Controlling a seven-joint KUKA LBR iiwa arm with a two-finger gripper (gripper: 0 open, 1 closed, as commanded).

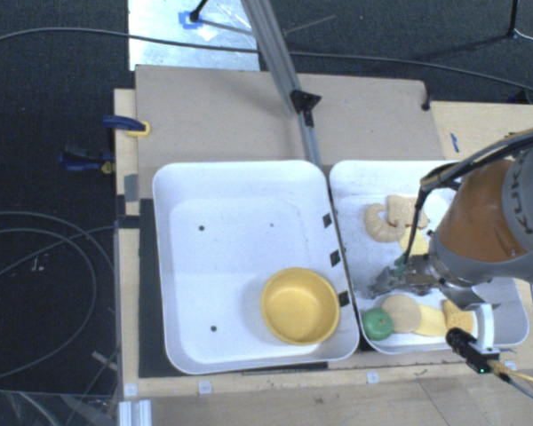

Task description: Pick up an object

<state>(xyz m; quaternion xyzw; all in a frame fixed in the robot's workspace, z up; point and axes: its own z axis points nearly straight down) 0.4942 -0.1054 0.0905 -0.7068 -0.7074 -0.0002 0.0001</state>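
1. The tool (393, 280) is seen low in the right shallow white plastic bin (355, 193), just beside a pale cream round lump (401, 311) – probably lined up for a grab there.
2. Whether the tool is spread or pinching anything can't be told; it's too dark and small.
3. A small green ball (377, 325) is parked at the near left corner, touching the cream lump.
4. A tan curled toy piece (386, 218) is left farther back.
5. A round yellow plastic bowl (300, 305) is sat in the left white bin (204, 193), well apart, so likely not the target.
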